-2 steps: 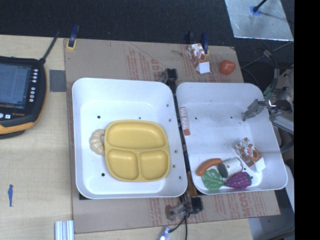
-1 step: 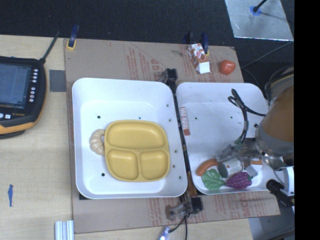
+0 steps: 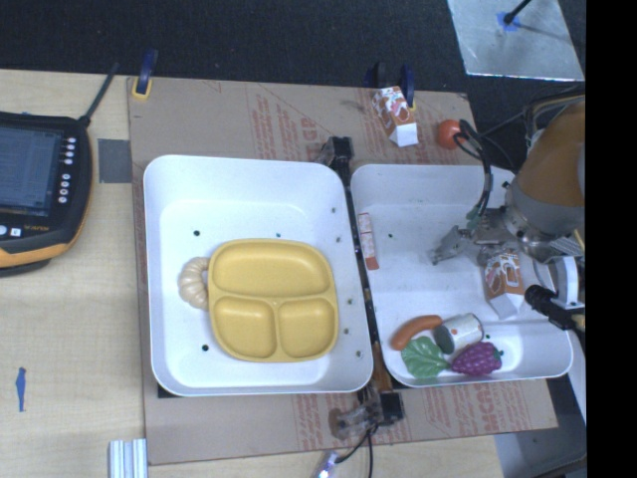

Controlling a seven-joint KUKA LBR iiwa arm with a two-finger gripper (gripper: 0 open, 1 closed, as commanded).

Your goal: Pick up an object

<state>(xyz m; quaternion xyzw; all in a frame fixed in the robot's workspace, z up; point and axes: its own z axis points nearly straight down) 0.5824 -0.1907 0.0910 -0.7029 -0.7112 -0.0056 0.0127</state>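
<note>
Nothing lifted yet: gripper (image 3: 460, 244) sits low in the right bin (image 3: 418, 192), fingers spread and holding nothing, snack packet (image 3: 504, 275) just beside it, grasp remaining.

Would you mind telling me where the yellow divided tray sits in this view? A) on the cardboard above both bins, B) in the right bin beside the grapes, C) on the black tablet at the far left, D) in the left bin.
D: the yellow divided tray lies flat inside the left bin, with a pale ridged object tucked against its left edge, while the purple grapes lie in the right bin.
</note>
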